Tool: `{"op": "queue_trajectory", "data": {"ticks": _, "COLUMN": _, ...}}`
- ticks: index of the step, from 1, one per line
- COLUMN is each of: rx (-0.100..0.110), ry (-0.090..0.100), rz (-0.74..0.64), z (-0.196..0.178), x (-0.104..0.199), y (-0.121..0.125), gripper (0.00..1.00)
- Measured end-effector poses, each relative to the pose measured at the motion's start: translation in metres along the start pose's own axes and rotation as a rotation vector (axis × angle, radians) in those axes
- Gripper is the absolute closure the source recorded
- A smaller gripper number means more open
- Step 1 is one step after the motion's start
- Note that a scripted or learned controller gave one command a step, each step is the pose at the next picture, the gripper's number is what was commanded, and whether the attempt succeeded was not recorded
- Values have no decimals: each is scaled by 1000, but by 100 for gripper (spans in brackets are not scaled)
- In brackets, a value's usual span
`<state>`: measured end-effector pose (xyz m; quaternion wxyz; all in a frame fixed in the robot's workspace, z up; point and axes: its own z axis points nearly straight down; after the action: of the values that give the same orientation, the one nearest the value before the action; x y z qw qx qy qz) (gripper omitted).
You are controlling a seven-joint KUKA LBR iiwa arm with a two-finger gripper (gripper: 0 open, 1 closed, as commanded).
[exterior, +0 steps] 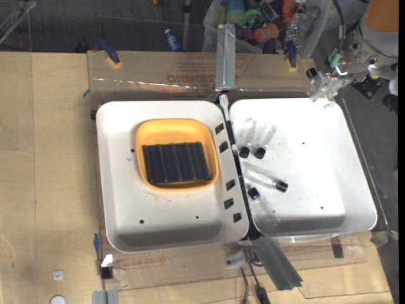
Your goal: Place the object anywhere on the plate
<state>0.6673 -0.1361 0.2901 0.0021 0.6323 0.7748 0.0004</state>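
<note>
The claw (326, 84) hangs over the far right corner of the right bin (329, 170), its opening too blurred to tell, with nothing seen in it. Clear vials with black caps (259, 170) lie at that bin's left side. The yellow plate (176, 154), bearing a dark ribbed block (175, 163), sits in the left bin (117, 195).

We look down from one fixed camera above the bench (44, 170), tilted away from us, far enough to take in the left bin (117, 227), the right bin (329, 189) beside it and clutter beyond.
</note>
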Motion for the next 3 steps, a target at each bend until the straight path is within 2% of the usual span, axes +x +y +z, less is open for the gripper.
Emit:
{"op": "queue_trajectory", "data": {"ticks": 1, "rx": 0, "ry": 0, "rz": -47, "z": -26, "x": -30, "y": -6, "gripper": 100}}
{"op": "queue_trajectory", "data": {"ticks": 2, "rx": -3, "ry": -2, "rz": -307, "z": -127, "x": -87, "y": -18, "gripper": 100}}
{"op": "queue_trajectory", "data": {"ticks": 3, "rx": -3, "ry": -2, "rz": -398, "z": -146, "x": -84, "y": -16, "gripper": 100}}
